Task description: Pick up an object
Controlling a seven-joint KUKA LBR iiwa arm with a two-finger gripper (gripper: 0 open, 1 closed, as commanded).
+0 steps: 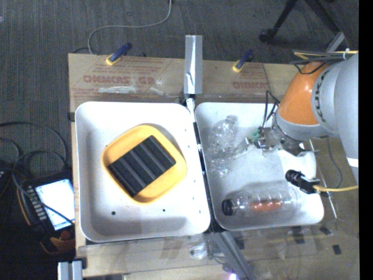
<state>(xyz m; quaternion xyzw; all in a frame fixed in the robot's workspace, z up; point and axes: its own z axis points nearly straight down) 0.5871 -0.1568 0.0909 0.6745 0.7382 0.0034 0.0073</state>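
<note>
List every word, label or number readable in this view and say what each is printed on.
Red lettering on the cardboard sheet behind the left bin: too blurred to read with confidence.
More red lettering on that cardboard behind the right bin: only a fragment shows, unreadable.
Lit tablet screen on the floor: too small to read.

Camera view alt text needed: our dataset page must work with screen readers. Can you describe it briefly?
A grey arm with an orange band reaches from the right over the right white bin, which holds a crumpled clear bottle and a clear bottle lying on its side. The left white bin holds a yellow tray with a black ridged insert.
</note>
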